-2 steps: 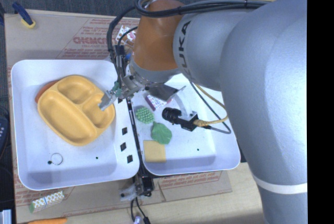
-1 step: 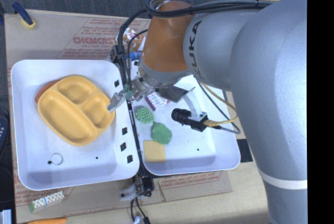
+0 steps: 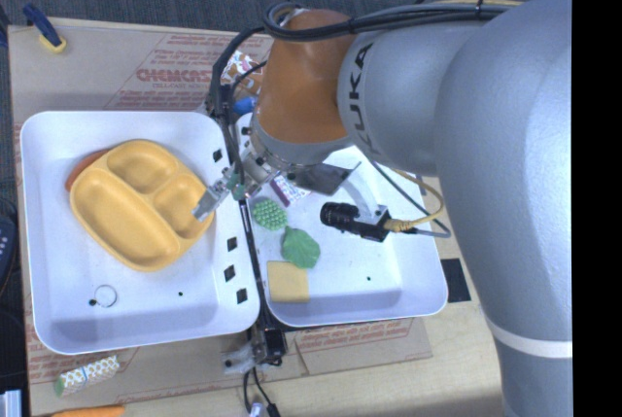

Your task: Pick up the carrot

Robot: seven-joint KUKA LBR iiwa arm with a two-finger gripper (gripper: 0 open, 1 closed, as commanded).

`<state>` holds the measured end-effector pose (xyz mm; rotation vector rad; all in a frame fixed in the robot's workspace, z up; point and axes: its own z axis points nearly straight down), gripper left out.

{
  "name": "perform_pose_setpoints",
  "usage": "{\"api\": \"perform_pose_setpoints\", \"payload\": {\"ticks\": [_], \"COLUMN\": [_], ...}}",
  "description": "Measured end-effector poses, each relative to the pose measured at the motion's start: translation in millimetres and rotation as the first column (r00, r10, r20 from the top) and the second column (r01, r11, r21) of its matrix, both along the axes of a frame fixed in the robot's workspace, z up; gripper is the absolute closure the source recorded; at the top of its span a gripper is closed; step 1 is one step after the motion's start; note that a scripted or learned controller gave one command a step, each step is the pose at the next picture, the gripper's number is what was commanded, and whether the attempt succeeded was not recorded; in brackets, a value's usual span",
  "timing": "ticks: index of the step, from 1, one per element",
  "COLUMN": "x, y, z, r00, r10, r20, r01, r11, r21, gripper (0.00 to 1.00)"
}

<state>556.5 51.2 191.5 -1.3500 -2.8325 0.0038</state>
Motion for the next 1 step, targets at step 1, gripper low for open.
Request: {"api": "perform_pose_setpoints", "payload": {"ticks": [1], "x": [1.0], "y": [11.3], "z": [0.1], "r00": [0.992], "r10": [0.125], "r20": [0.002], "r01": [-0.125], "r11": [0.992], "r21": [0.000], "gripper": [0.00]}}
